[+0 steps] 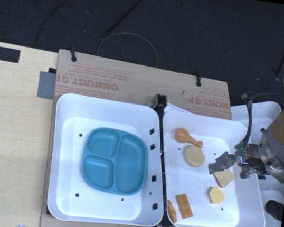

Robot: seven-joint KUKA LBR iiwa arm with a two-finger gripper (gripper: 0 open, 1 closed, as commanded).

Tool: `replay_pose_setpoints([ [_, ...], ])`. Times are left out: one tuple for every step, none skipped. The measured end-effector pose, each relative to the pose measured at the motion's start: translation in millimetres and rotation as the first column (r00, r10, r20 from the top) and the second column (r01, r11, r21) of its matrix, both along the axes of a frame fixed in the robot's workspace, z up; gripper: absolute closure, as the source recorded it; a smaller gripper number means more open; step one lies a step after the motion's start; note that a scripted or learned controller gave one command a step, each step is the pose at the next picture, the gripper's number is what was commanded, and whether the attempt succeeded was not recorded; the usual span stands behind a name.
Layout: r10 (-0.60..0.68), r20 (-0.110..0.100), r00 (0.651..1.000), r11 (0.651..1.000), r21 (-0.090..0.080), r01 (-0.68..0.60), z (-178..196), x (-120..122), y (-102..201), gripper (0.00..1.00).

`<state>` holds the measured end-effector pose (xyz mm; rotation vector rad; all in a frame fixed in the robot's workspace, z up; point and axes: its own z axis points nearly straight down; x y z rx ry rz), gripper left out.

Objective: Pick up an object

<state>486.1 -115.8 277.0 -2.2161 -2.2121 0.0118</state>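
Gripper: the gripper point(233, 166) hangs low over the right bin point(245, 220), its dark fingers spread apart, one at about point(219, 162) and the other toward the wrist side; nothing sits between them.
Likely target: a pale bread-like wedge point(224, 178) lies on the bin floor just under and slightly nearer the camera than the fingertips, apparently touching or nearly touching the left finger.
Around the wedge: a round cream disc point(194, 156) lies to its left, near but apart; a tan drumstick-shaped piece point(186, 137) is farther left and farther from the camera; a small yellow lump point(216, 195) sits just on the near side of the wedge; an orange rectangular block point(184, 205) and a slim orange piece point(171, 211) lie well to its near left, against the bin's left wall.
Farther out: the left bin point(62, 178) holds a blue divided plate point(114, 161), well apart from the wedge.
Step in hand: by my reading, the approach or descent before a grasp; no object is lifted yet.
Next move calls for: centring the open fingers over the wedge, which seems offset toward the near side, then lowering to the floor and closing; a poorly centred closure would likely push the wedge aside.
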Motion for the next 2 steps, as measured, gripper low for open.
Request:
replay_pose_setpoints([
  [0.002, 0.009, 1.0, 1.0, -0.001, -0.002, 5, 1, 0, 0.0],
  [0.002, 0.006, 1.0, 1.0, 0.0, -0.002, -38, -1, -2, 0.0],
])
